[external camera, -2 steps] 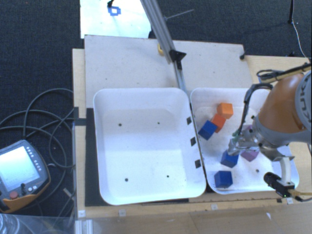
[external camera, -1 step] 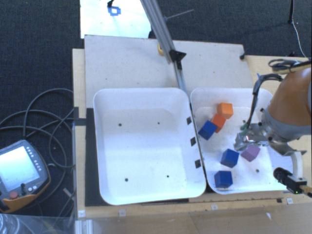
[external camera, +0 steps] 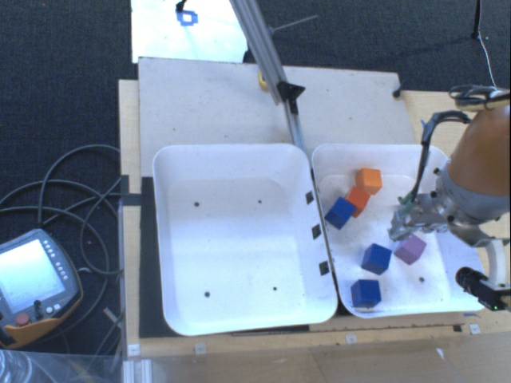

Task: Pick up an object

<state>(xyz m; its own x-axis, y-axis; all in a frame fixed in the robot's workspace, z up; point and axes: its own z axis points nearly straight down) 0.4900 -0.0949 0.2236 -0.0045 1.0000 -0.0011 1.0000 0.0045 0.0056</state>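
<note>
1. Six small blocks lie in the right bin (external camera: pixel 329 159), and as far as we can see none of them has left its floor, so we judge the pick not yet made.
2. We see the gripper (external camera: pixel 406 228) low over that bin, near its right side, with the purple block (external camera: pixel 410 250) just below and beside its tip. Whether it touches the block we cannot tell.
3. We cannot tell how the tool stands, released or clenched, because the wrist hides its working end; nothing shows as held.
4. What is left, in our judgement: close on one block, lift it clear of the bin, and keep it.
5. Two orange blocks sit toward the far side of the bin, the upper orange block (external camera: pixel 368 179) and the lower orange block (external camera: pixel 358 199), touching or nearly so.
6. Three blue blocks share the bin: one (external camera: pixel 340 212) just beside the lower orange one, another (external camera: pixel 376 258) near the purple one, and a third (external camera: pixel 366 292) close to the near rim.
7. All six look like plain cubes with flat matte faces and sharp edges; we guess foam or painted wood, but cannot say.
8. Both bins are shallow white trays with rounded corners and a smooth, slightly speckled floor; the left bin (external camera: pixel 172 238) shows a few dark dots.
9. We see the arm (external camera: pixel 483 162) as a glossy orange-brown band above a grey wrist.
</note>
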